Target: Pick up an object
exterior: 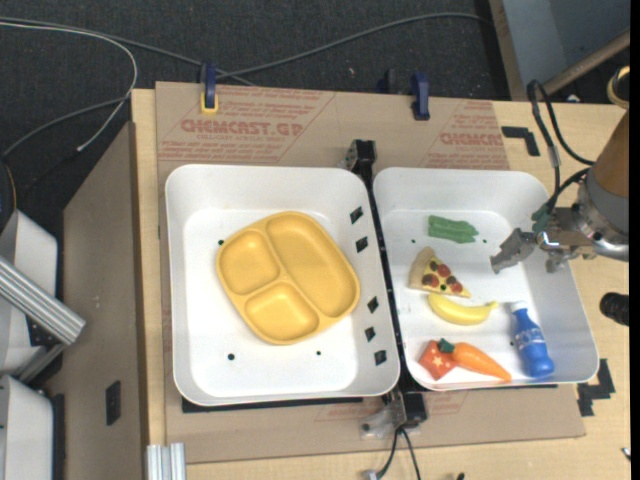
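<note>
Toys [463,311] all lying loose in right bin [570,298], none lifted; claw [530,249] at right edge spread, pinching nothing.

Yellow tray [288,276] (blue bottle [530,343])

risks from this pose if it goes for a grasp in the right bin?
1. The banana, pizza slice, carrot and red pepper lie close together, so a descent could nudge a neighbour or catch two.
2. The gripper is near the right bin far wall; the blue bottle also lies by a wall, which could block the gripper.
</note>
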Controlling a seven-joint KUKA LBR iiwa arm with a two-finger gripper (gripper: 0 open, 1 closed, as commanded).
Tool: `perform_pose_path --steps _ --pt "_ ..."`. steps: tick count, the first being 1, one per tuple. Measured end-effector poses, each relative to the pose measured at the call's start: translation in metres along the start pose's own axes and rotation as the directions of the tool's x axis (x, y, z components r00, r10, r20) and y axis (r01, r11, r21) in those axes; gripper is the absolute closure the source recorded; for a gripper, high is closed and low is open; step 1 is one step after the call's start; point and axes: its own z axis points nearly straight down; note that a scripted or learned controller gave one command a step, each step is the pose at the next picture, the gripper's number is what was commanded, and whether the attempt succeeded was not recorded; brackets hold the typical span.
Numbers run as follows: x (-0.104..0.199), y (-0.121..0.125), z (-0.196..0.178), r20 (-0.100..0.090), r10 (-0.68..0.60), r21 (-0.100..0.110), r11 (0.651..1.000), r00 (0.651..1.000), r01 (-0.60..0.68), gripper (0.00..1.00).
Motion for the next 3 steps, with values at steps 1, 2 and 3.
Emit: perform_pose_path --steps 1,2,3 --pt "-0.001 -0.001 0.041 0.0 0.0 0.0 1.0 1.0 0.0 0.0" --pt "0.002 0.005 0.101 0.0 0.0 0.001 1.0 1.0 0.0 0.0" --pt "0.001 0.006 0.087 0.001 0.0 -0.005 1.0 1.0 0.0 1.0"
